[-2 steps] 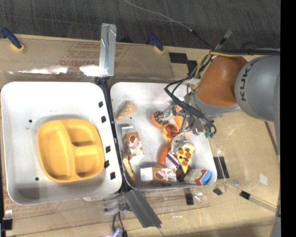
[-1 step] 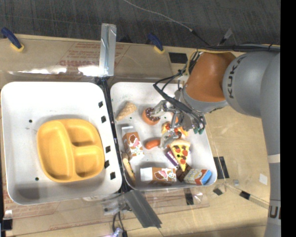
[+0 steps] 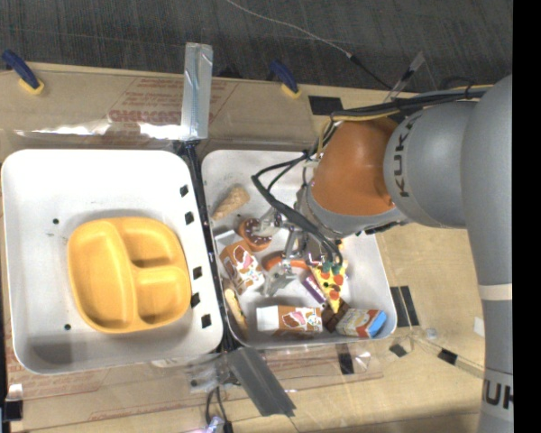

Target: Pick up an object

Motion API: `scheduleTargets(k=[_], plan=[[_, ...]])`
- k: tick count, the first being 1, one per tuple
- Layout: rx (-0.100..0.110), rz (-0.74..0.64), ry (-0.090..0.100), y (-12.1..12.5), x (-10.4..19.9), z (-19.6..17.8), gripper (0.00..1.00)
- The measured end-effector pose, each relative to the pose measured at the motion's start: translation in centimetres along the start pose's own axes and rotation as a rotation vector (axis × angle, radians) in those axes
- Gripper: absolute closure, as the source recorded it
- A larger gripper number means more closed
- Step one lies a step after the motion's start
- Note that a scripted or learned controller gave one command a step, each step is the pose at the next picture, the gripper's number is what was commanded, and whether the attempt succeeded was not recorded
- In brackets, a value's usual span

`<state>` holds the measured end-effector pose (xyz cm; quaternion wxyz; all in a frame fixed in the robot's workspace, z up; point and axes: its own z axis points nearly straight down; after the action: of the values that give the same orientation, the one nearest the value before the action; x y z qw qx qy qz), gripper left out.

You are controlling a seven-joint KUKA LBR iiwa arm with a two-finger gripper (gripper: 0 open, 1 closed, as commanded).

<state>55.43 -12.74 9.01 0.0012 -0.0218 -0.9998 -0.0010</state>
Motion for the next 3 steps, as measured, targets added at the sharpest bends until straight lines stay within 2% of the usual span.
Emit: scheduleTargets(k=[1,2,3], plan=[[0.002,-0.166,-0.003,-1.5,-3.1,-0.1,0.00],[-0.001,-0.040,-0.002,-7.1,-0.8,-0.1,0.00],[0.001,0.104,-0.003,-4.7,2.8,-0.1,0.00]])
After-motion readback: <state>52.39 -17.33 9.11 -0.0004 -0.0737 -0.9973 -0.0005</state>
